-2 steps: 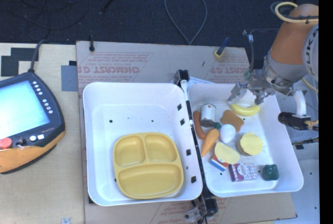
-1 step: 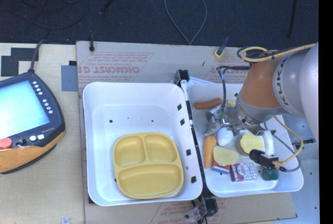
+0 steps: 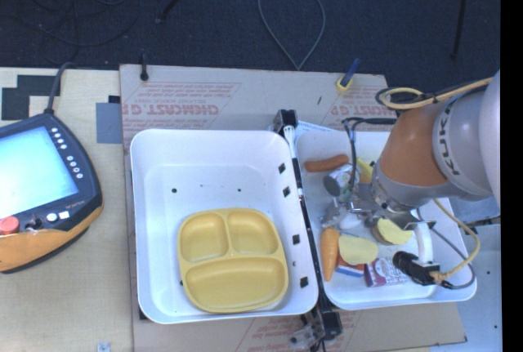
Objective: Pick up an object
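My gripper point(image 3: 345, 202) reaches down into the right bin point(image 3: 464, 287), near its left wall, under the orange-banded wrist. Around it lie several toy foods. A brown sausage point(image 3: 327, 163) lies just behind it. An orange carrot point(image 3: 329, 253) lies in front of it along the bin's left wall. A pale yellow slice point(image 3: 358, 248) sits beside the carrot, and another yellow piece point(image 3: 395, 232) lies right of the gripper. A red, white and blue packet point(image 3: 381, 272) lies near the front rim. Nothing is seen held between the fingers.
The left bin point(image 3: 155, 179) holds a yellow divided plate point(image 3: 233, 259) in its front half. A small yellow-green item point(image 3: 364, 171) sits behind the wrist. A teach pendant point(image 3: 41, 191) lies on the bench at far left. The divider between the bins point(image 3: 294, 203) is close to the gripper.
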`<state>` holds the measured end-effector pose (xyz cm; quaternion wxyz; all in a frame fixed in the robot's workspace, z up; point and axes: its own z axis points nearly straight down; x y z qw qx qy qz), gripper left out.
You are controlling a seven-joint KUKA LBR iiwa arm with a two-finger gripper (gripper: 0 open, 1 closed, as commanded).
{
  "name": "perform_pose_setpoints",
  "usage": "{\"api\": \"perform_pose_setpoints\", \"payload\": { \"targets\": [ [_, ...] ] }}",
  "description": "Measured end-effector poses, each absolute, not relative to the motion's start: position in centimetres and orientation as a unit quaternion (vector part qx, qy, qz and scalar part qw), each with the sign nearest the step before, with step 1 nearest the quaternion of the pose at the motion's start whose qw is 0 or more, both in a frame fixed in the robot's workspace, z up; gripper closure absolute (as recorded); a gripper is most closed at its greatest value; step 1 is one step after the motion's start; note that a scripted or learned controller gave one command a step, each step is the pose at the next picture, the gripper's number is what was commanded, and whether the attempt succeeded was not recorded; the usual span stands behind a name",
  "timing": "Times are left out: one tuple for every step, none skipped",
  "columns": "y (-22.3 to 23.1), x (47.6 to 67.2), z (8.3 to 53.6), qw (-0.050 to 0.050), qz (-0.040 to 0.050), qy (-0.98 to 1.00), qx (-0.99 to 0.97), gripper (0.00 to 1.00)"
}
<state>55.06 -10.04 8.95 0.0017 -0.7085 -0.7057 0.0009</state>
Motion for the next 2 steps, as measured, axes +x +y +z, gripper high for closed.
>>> {"api": "perform_pose_setpoints", "payload": {
  "targets": [
    [-9.4, 53.3, 8.9, 0.0, -0.0004, -0.705, -0.709, 0.0],
    [-9.5, 50.6, 8.9, 0.0, -0.001, -0.707, -0.708, 0.0]
  ]
}}
